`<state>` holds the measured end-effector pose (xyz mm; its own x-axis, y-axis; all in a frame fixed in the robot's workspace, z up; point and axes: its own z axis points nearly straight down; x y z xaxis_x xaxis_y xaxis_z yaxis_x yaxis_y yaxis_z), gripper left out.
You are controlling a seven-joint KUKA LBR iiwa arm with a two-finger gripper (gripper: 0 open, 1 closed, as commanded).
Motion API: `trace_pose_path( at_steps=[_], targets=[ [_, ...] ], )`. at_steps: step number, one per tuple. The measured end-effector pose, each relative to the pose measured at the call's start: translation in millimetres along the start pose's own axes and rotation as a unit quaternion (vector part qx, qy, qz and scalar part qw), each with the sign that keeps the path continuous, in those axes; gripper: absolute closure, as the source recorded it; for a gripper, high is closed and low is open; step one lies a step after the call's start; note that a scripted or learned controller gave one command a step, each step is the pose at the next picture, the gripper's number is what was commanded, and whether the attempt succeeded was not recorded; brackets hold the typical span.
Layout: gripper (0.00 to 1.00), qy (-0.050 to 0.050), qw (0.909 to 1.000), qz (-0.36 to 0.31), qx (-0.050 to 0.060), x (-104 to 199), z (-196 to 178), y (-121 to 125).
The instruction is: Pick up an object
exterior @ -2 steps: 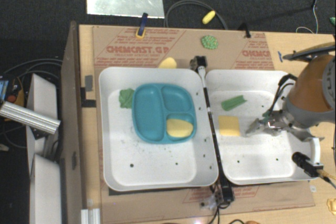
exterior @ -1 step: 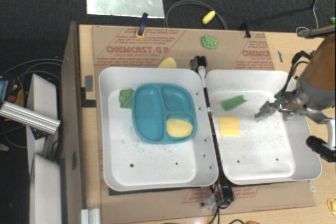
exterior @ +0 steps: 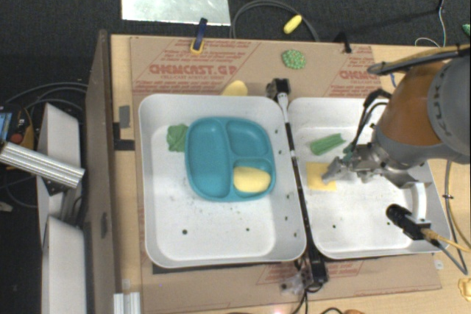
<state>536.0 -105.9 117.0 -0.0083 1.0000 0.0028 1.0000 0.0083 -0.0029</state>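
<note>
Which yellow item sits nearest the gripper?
The flat yellow square in the right bin, right at the gripper. The rounded yellow lump lies on the blue tray.

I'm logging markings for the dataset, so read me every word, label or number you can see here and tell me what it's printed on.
"CHEMCAST GP" in red on the brown sheet under the bins, at left behind the left bin.
A second red print of the same kind at right on that sheet, near: partly cut off, too blurred to read surely.
Smaller red lines under both prints: too small to read.
</note>
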Motion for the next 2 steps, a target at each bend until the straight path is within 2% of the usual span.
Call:
trace_pose_path(
  at_steps=[1,2],
  targets=[
    [0.0,-0.003,1.0,0.005,-0.002,-73.3,33.9,24.2],
    [0.0,-0.006,0.9999,0.001,-0.012,-98.6,-87.2,104.4]
  ],
)
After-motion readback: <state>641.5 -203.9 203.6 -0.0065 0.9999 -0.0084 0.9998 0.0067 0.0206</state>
